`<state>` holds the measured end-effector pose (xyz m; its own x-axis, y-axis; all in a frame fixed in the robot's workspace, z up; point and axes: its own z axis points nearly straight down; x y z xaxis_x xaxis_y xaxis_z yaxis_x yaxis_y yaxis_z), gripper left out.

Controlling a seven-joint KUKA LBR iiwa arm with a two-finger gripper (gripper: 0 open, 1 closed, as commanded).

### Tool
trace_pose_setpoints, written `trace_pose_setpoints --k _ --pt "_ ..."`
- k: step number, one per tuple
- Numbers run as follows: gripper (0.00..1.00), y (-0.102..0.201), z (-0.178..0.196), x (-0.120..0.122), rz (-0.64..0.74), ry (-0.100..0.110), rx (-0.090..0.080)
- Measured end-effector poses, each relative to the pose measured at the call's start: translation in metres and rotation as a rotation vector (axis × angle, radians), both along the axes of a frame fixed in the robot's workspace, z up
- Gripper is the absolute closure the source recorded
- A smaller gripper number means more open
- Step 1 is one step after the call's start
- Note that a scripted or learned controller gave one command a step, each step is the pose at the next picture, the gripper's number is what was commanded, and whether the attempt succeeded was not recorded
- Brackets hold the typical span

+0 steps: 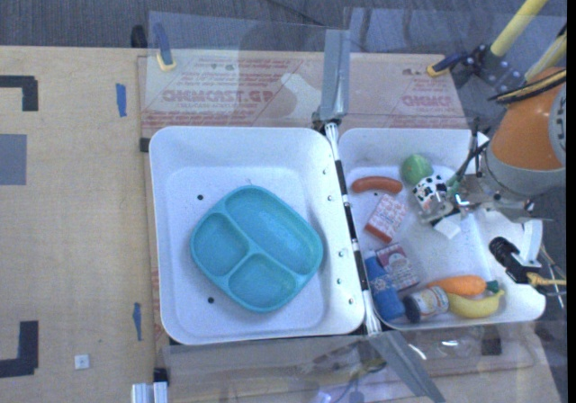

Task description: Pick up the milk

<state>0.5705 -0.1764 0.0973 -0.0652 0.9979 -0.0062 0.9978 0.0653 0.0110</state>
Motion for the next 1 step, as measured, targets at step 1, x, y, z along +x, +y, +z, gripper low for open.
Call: trace_pose_setpoints --k 1 --pt "1.00 0.0549 0.0680 0.0298 -0.073 0.012 0.005"
